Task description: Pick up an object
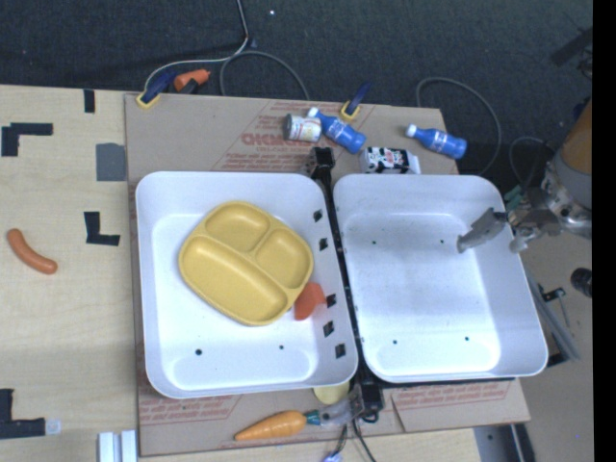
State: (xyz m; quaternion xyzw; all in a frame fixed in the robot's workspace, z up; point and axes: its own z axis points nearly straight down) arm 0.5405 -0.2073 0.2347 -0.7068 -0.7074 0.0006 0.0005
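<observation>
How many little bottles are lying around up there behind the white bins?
3, all lying on the cardboard behind the bins: a white bottle and a blue bottle touching end to end near the middle, and another blue bottle further right. Others may be hidden.

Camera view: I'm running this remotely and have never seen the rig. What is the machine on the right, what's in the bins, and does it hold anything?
One camera looks down at a slant on a bench with two white bins. The grey arm reaches in from the right; its claw hangs over the right bin near its right rim, with nothing visibly held. The left bin holds a yellow divided plate and a small orange piece beside it. Outside the bins lie small bottles, a toy carrot and a toy sausage.
</observation>
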